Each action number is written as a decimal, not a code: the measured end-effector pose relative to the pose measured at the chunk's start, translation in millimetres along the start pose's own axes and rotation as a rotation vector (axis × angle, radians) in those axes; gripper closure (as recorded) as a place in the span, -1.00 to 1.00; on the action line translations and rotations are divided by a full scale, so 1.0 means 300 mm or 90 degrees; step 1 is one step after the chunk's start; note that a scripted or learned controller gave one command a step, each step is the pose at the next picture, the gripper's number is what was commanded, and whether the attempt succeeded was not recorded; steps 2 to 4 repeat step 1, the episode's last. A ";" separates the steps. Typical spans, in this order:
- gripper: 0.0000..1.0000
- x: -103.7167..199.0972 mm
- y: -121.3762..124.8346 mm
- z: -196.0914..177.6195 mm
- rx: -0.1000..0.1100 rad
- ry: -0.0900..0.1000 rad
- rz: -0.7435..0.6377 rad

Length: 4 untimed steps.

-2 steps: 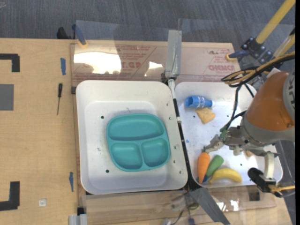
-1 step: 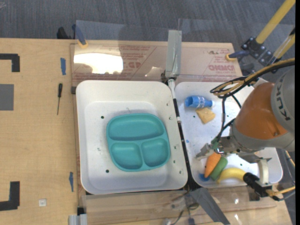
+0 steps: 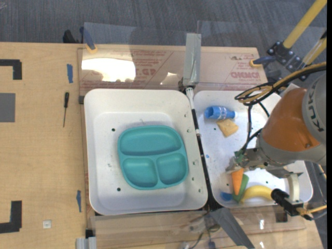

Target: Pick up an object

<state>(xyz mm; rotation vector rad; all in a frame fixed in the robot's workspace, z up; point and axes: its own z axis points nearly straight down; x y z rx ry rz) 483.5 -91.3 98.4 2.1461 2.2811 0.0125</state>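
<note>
The right bin point(image 3: 212, 139) holds a blue bottle point(image 3: 218, 112) lying at its far side, with a tan cracker-like piece point(image 3: 227, 128) just in front of it. An orange carrot point(image 3: 237, 182) and a yellow banana point(image 3: 258, 192) lie near the front edge, with a small blue piece point(image 3: 226, 196) to their left. My gripper point(image 3: 240, 163) hangs low over the bin, directly above the top end of the carrot. The arm's grey and orange wrist hides the bin's right part.
The left bin point(image 3: 98, 139) holds a teal divided plate point(image 3: 153, 156) at its centre. Black cables point(image 3: 254, 95) loop over the right bin's far corner. A yellow pole point(image 3: 306, 19) stands at the back right. A screwdriver point(image 3: 65, 108) lies on the bench at left.
</note>
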 end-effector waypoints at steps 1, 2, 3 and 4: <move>1.00 0.045 0.021 -0.661 0.004 0.000 0.013; 1.00 0.045 0.021 -0.661 0.004 0.000 0.013; 1.00 0.045 0.021 -0.661 0.004 0.000 0.013; 1.00 0.045 0.021 -0.661 0.004 0.000 0.013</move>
